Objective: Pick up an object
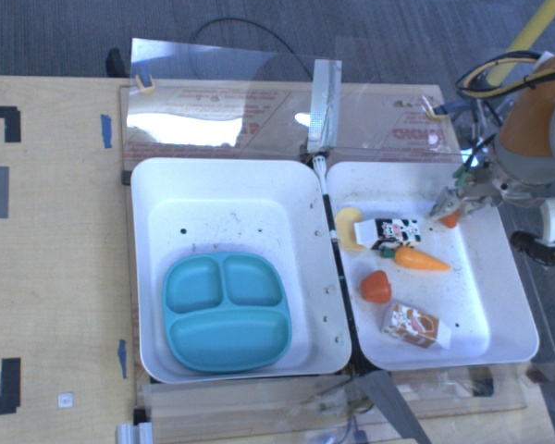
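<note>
The claw (451, 206) hovered at the right bin's (499, 340) far right edge, apparently pinching a small orange piece (450, 218), so lifting clear seemed next, though the grip looked uncertain.

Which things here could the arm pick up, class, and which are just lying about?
For the job: gripper, small orange piece at its tip, carrot, tomato, banana, carton, black-and-white toy, right bin.

Lying about: blue plate, left bin.
</note>
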You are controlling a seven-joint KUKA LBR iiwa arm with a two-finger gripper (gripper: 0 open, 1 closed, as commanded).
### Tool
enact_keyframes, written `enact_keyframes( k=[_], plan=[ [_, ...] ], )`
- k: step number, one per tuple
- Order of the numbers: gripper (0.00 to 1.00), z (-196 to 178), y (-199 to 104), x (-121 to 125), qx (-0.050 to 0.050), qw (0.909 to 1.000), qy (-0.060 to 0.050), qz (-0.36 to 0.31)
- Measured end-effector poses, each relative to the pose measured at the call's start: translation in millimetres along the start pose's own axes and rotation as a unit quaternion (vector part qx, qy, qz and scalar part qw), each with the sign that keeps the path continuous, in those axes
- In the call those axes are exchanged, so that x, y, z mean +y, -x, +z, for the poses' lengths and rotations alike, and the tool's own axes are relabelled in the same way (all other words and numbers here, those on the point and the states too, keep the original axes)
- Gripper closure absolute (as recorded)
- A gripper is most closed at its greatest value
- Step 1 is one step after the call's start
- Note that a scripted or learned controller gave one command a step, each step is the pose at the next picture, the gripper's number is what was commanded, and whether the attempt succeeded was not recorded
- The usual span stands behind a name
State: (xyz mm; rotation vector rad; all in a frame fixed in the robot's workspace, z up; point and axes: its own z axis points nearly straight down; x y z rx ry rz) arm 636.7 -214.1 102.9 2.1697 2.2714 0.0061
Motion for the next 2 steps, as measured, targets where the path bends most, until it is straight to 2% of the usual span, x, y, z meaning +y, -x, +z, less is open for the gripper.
enact_keyframes(
  k=[1,2],
  plan=[
    [1.0,-88,-71,9,-0.001,0.9993,0.002,0.038],
    [1.0,-152,-54,35,-0.002,0.9949,0.0,0.1]
  ],
)
